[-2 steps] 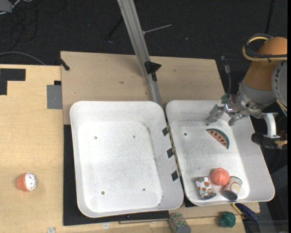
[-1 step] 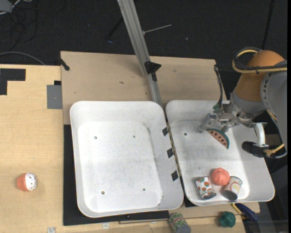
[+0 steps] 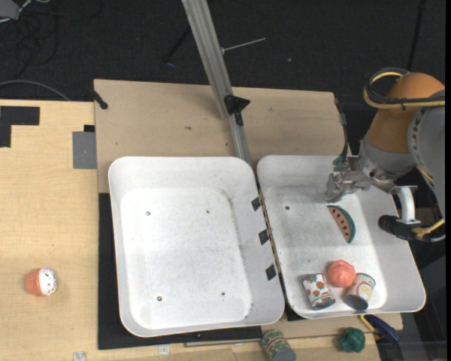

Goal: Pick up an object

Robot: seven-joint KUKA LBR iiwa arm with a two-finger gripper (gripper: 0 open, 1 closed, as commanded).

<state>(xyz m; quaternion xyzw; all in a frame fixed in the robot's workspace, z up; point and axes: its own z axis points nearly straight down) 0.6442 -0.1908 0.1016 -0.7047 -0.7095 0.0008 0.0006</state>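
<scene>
In the right bin (image 3: pixel 301 179) lie a watermelon slice (image 3: pixel 343 222), a pink-red ball (image 3: pixel 341 272), a small printed can (image 3: pixel 316 291) and a second can with a dark end (image 3: pixel 361 292). My gripper (image 3: pixel 340 186) hangs over the bin's upper right part, just above the top end of the watermelon slice. Nothing shows between its fingers. The grey arm with its orange band (image 3: pixel 406 96) comes in from the right.
The left bin (image 3: pixel 180 243) sits beside the right one, with black clips along the shared rim. An aluminium rail (image 3: pixel 214 62) slants down behind the bins. An orange-white toy (image 3: pixel 41 282) lies on the wooden bench far left. A can (image 3: pixel 274 344) and a green object (image 3: pixel 352 340) lie in front of the bins.
</scene>
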